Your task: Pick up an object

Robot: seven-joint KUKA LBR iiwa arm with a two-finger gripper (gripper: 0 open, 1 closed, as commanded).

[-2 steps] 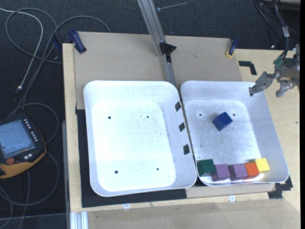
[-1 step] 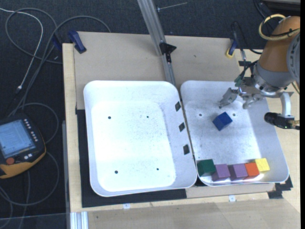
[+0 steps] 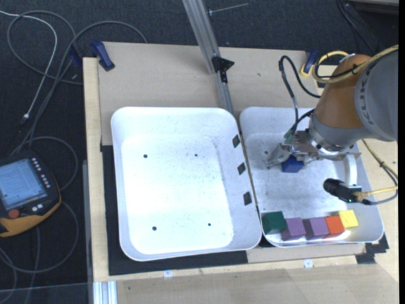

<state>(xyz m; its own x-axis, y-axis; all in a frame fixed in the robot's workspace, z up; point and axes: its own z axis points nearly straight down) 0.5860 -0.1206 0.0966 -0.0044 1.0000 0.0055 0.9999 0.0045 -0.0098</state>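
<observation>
Hand point(image 3: 286, 159): low in right bin point(image 3: 316, 195), finger spread unclear, grip unconfirmed.
Blue block point(image 3: 292, 166): directly under hand, apart from block row point(image 3: 310, 225) along near wall.
Technique: centre over block, close squarely, lift straight.

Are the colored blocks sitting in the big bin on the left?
No, the colored blocks sit in a row along the near edge of the right bin, not in the left bin.
</observation>
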